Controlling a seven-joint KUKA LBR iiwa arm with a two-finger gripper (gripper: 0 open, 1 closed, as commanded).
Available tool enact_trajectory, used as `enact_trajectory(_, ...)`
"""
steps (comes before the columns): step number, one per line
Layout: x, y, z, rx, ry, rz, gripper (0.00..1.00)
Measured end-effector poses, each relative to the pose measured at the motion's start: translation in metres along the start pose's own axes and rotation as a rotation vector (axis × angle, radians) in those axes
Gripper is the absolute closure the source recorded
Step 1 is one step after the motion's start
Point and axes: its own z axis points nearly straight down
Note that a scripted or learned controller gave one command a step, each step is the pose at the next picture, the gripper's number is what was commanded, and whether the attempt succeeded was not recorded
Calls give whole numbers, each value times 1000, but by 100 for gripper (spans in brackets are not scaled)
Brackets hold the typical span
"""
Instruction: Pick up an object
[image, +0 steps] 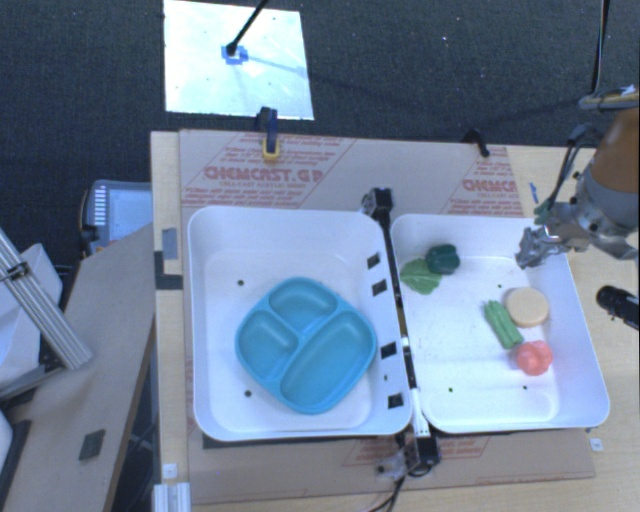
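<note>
In the right bin (575, 405) lie a dark green piece (442, 258) on a light green leaf (420, 277), a green pickle-like stick (502, 323), a tan round disc (526, 306) and a red-pink piece (535, 357). My gripper (534, 247) hangs over the right bin's upper right part, just above the tan disc and apart from it. Nothing shows between its fingers.
The left bin (215, 330) holds a blue divided plate (304, 343). A black divider with clips (390, 300) runs between the bins. Cardboard (330, 170) lies under both bins, with a yellow clamp (270, 148) at its back edge.
</note>
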Motion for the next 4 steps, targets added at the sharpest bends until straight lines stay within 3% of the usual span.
enact_trajectory(1, 0, 2, -46, 1, 0, -1, 100)
enact_trajectory(4, 153, -32, -7, 8, 4, -6, 100)
